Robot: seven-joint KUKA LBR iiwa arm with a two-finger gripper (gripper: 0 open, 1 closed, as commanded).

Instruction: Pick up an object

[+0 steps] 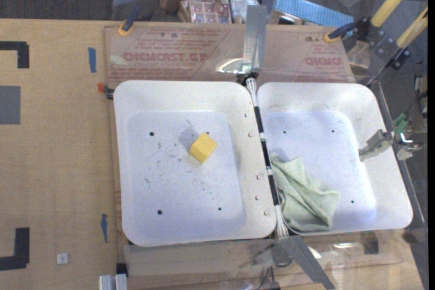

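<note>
From my feed, left to right: the wooden surface (54, 166) carries black corner marks and a few bits of blue tape along its left part. Next is the left bin (136, 105), white, shallow, its floor speckled with dark scuffs. A small yellow block (202, 147) sits on that floor, a bit right of centre and toward the far side, lying slightly rotated, touching nothing else. The right bin (353, 105) butts against the left one along the middle seam. In it a pale green cloth (304, 192) lies crumpled in the near-left corner, bunched against the seam-side wall and reaching toward the near rim. At the right rim of the right bin I see a small metal part that I take for the claw (376, 144), low over the bin's edge, well apart from both cloth and block. Too small and blurred here: I cannot tell whether it's spread or pressed together. Nothing visible between it.
</note>
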